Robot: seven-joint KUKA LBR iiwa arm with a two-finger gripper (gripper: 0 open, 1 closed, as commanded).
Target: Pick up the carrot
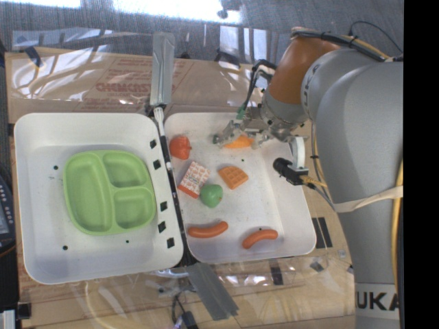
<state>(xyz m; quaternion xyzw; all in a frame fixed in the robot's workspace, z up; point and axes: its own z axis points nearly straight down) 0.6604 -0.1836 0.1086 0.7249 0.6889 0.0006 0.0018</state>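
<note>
The carrot [239,142] is a small orange wedge lying near the back of the right bin [291,214]. My gripper [238,137] is down at the carrot, directly over it, and its metal parts show on the carrot's left and right. The gripper covers part of the carrot's top. I cannot make out whether the carrot is lifted off the bin floor.
The right bin also has a red tomato [180,147], a red-and-white packet [195,179], a green ball [211,195], an orange waffle [234,177] and two sausages [207,229] [260,237]. A green divided plate [110,190] lies in the left bin [34,156].
</note>
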